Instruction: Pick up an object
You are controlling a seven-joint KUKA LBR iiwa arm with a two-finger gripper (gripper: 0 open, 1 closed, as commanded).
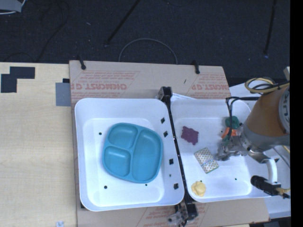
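Note:
My gripper reaches down into the right bin from the right, under the arm's orange band. Its tip is just right of a small checkered packet lying flat on the bin floor, close to it or touching its edge. A purple lumpy piece lies further left in the same bin. In the bin's front left corner sits a yellow piece. A small green and orange thing shows right behind the gripper, partly hidden by the wrist.
The left bin holds a blue divided plate. A black divider rail runs between the two bins. Black cables loop over the right bin's back rim near the arm.

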